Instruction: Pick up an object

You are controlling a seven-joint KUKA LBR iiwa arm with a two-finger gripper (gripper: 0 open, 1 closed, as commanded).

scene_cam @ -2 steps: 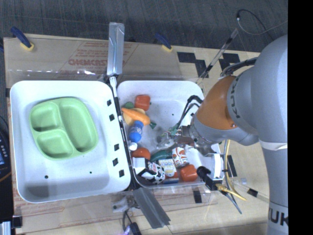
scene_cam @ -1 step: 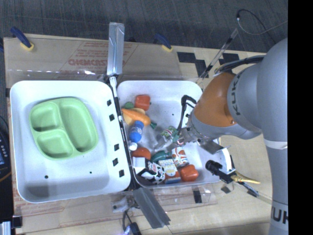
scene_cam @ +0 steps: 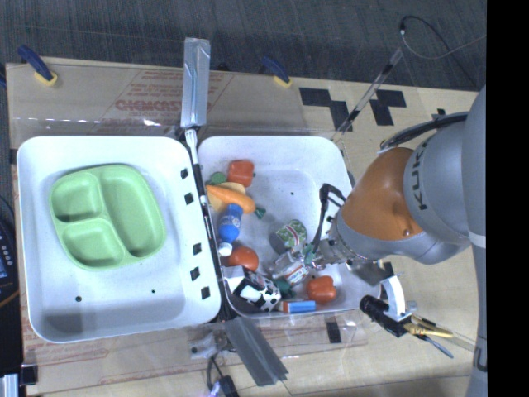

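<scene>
Down in the right bin, the gripper sits amid clutter; a red toy lies just beside it toward the bin's near wall.

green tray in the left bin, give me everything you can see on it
The green tray is pale green, looks like moulded plastic, with rounded corners and three compartments: two smaller ones stacked on the view's left and one longer one on the right. It lies flat and right way up on the floor of the left bin, toward the bin's upper half, turned slightly against the bin's edges. Nothing rests in its compartments and nothing but the bin floor touches it. The arm is over the other bin.
</scene>
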